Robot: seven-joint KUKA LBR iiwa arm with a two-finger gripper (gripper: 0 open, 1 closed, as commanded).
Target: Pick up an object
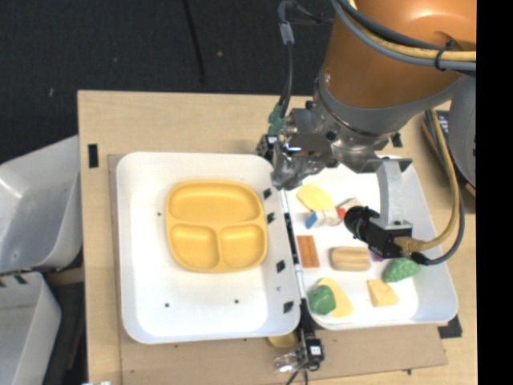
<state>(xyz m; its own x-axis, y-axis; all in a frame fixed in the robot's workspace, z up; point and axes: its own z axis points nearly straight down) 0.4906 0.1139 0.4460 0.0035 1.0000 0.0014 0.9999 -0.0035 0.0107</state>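
My gripper (288, 169) hangs below the grey wrist and orange band, over the far left corner of the right bin (429, 295), by the divider between the bins. Just in front of it lies a pale yellow piece (313, 196). Further forward are a small blue, white and red item (321, 216), a brown slab (308, 251), a tan log (350, 258), a green leafy piece (401, 270), a yellow wedge (382, 293) and a green lump (322, 298) resting on a yellow shape (343, 302). Nothing shows held in the gripper.
A yellow divided plate (216, 224) lies in the middle of the left bin (140, 295). A black connector with cable (375, 233) hangs over the right bin's middle. The arm's bulk covers the right bin's far side.
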